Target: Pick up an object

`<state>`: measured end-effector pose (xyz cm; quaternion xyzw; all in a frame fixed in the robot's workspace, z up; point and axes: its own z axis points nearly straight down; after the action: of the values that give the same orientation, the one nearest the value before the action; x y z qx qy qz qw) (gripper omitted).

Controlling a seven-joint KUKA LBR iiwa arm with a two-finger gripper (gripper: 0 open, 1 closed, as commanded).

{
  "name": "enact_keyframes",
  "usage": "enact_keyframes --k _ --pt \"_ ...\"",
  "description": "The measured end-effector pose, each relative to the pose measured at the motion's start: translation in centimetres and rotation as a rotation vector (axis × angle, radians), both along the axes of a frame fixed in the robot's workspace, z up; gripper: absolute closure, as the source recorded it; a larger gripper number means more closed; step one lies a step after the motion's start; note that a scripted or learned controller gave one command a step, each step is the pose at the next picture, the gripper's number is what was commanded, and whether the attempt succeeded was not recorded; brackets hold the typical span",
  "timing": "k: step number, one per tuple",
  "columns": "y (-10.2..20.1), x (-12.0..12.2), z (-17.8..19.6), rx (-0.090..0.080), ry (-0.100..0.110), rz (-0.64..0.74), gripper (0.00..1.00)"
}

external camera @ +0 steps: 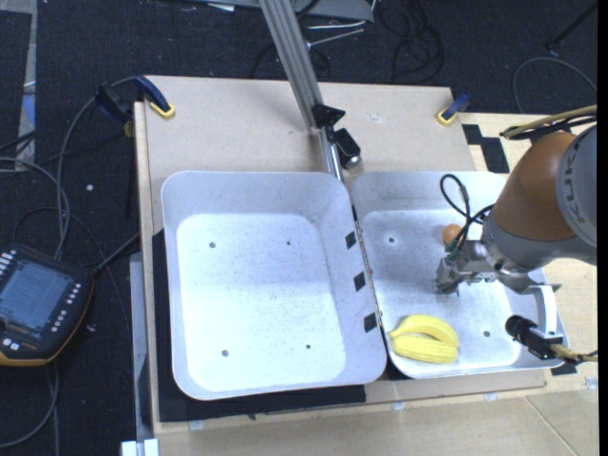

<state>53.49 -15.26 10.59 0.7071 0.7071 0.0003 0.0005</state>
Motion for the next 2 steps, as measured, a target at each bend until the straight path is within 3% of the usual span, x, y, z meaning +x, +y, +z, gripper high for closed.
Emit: enact_keyframes --k 2 --pt "0.9 0.1 11.0 -0.001 -0.004 0.001 1.00"
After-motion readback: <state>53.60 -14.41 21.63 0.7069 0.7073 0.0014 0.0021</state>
